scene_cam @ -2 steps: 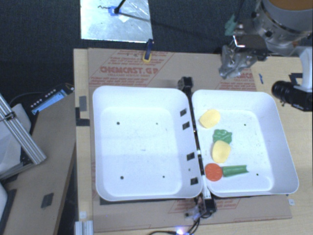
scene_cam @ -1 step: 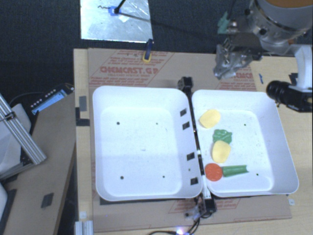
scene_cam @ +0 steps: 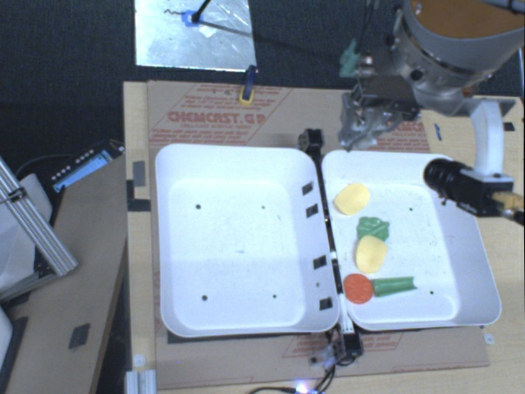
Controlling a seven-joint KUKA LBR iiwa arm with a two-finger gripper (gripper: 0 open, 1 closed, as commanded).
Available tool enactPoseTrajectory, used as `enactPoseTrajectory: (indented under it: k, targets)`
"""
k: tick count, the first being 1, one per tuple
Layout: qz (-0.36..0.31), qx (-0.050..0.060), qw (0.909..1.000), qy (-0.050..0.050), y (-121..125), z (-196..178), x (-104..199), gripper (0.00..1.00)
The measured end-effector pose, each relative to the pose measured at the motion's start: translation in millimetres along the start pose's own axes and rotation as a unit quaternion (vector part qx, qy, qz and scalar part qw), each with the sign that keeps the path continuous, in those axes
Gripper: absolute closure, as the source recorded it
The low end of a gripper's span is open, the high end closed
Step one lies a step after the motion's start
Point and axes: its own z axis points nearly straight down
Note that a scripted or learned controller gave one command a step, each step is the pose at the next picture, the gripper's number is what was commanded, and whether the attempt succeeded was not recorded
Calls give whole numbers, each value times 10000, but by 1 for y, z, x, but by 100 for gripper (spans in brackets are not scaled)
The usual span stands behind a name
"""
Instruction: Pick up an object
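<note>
Nearest the camera, along the front of the right bin, lie a red disc and a dark green piece, touching end to end. Just behind them sits a yellow oval, with a bright green lump touching its far edge. Farther back again, slightly apart from the lump, lies a second yellow piece, rounder and paler. All five objects cluster in the left half of the right bin, near the divider between the bins. The left bin shows a bare white floor with a few small dark dots.

A black cylinder on a white bracket hangs over the right bin's far right corner.

The gripper stands beyond the far rim of the right bin, above the cardboard sheet that underlies both bins. Its metal fingers point down, but whether they are apart or together cannot be told. Nothing is seen between them. Every object lies nearer the camera than the fingers; the pale yellow piece is closest to them, the red disc farthest.

Farthest back, a square metal plate lies on the dark floor.
</note>
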Motion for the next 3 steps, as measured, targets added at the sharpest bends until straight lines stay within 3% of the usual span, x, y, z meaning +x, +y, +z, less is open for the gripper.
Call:
enactPoseTrajectory:
  k: [1, 2, 3]
  targets:
    - [83, -2, 10000, -24, 27, 11, -104, 100]
    - [22, -14, 10000, -8, 5, -1, -100, 100]
    - [94, -7, 9999, -35, 32, 0, -230, 100]
